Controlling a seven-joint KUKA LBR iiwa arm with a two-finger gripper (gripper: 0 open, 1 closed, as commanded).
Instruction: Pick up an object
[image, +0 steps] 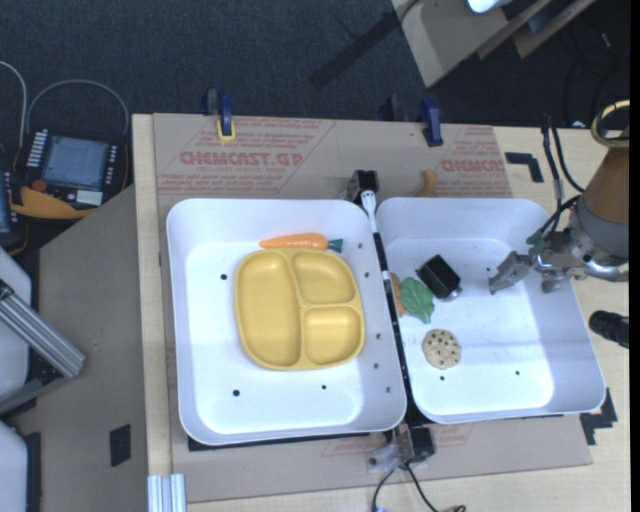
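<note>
Small black rectangular block (438, 276): lies in right white bin (560, 395), left-centre, just beside green leaf-shaped piece (415, 299); round speckled cookie (441, 348) near, below. Long axis runs upper-left to lower-right, no clear front end. Two-finger gripper (529, 271) hovers apart to right over same bin, fingers (506, 273) spread, nothing between. Advice: shift left over block, turn wrist so fingers close across short sides, descend clear of leaf.

A cardboard-covered bench (300, 150) (printed lettering along its far edge, held by two blue clamps (225, 115)) carries two white bins side by side: left bin (190, 300), right bin (560, 380).
</note>
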